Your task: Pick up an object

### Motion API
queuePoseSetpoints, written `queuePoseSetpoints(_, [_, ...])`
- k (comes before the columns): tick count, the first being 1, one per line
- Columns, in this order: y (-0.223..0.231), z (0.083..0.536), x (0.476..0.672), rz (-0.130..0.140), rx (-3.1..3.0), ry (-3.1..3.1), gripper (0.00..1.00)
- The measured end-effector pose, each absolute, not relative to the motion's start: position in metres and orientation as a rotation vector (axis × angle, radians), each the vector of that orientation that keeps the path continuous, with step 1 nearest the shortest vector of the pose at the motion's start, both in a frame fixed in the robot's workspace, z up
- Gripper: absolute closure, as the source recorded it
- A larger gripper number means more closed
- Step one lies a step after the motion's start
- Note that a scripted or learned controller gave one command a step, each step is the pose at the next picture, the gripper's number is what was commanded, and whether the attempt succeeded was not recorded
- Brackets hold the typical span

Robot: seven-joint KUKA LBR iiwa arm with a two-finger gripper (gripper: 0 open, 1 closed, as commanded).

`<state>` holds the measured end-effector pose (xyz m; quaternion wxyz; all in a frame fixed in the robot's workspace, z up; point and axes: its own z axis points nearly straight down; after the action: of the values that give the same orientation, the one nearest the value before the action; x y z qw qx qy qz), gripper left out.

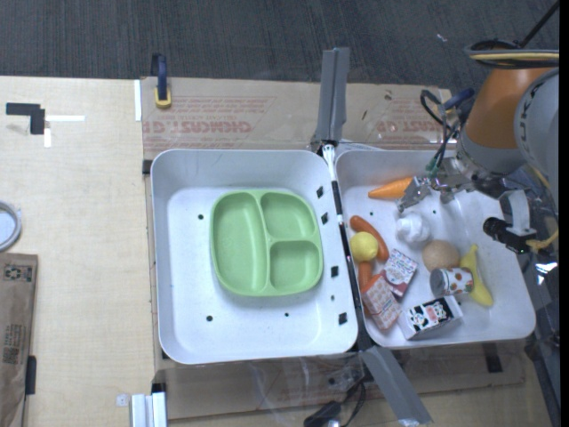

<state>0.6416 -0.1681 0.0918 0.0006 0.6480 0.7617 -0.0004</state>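
Hovering low over the upper part of the right bin (511, 323), the claw (425, 190) is small, metallic and partly lost against the white floor; we cannot tell its state. We see nothing between its tips. Its end sits just beside the carrot (391, 188) and just above a white crumpled object (412, 229), too pale to identify. The arm (507, 105) is cut off at the right edge, its orange band visible.

Counted in that bin: one carrot, one white crumpled object, one lemon (364, 246), one long red-orange item (371, 236) partly hidden under the lemon, one brown rounded item (439, 255), one banana (476, 281), one small can (451, 281), one black-and-white carton (433, 317), and two small printed packets (389, 286) whose labels we cannot read.

The left bin (178, 265) holds one green divided tray (265, 241) with three compartments. Both bins rest on the bench (71, 229); a roll of tape (7, 228) is cut off at the left edge.
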Motion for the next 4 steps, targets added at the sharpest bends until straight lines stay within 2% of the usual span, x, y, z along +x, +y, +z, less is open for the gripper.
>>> queuePoseSetpoints(1, [-0.158, 0.092, 0.562, -0.001, 1.954, 2.461, 0.0])
queuePoseSetpoints(2, [-0.175, 0.092, 0.65, 0.0, 1.847, 2.539, 0.0])
queuePoseSetpoints(3, [-0.217, 0.092, 0.542, 0.001, 1.696, 2.645, 0.0])
queuePoseSetpoints(4, [-0.218, 0.101, 0.542, 0.002, 1.7, 2.64, 1.0])
